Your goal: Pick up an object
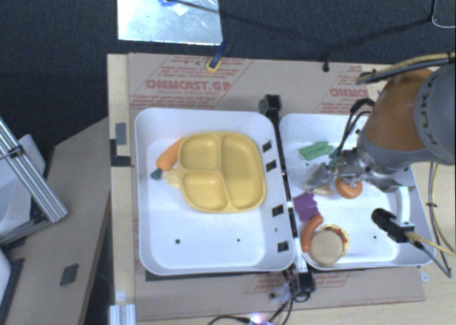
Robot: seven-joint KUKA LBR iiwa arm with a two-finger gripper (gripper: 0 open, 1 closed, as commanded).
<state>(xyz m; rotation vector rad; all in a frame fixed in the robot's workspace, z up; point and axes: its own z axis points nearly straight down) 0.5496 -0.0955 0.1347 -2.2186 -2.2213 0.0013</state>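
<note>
My gripper hangs low over the middle of the right bin, with the grey and orange arm reaching in from the right. A green piece lies just behind it. An orange round toy sits right beside it on the right. In front of it lie a purple piece, an orange sausage and a toy burger. I see nothing clearly held.
The left bin holds a yellow divided plate with a toy carrot against its left rim. A black-clipped divider separates the two bins. A shiny metal sheet lies on the floor beyond the bench.
</note>
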